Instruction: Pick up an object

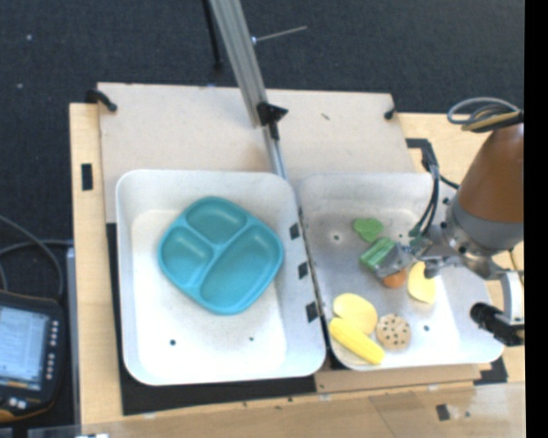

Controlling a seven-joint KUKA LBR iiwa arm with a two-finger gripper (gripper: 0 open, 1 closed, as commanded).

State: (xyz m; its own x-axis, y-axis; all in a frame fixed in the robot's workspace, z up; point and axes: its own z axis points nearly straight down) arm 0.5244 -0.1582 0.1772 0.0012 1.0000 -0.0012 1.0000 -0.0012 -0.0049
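Starting at nine o'clock, the left bin (137,199) holds a blue divided tray (221,255). The right bin (347,194) holds a green leaf shape (366,229) above a green block (377,253), with a yellow round piece (354,308), a yellow corn-like piece (355,341) and a speckled cookie (394,332) toward six o'clock. At three o'clock, the gripper (404,261) sits low over a partly hidden orange piece (395,279) beside a pale yellow slice (422,286); its grasp cannot be told.

The arm's wrist hides the fingers (409,255), and an orange object (395,279) shows only partly.
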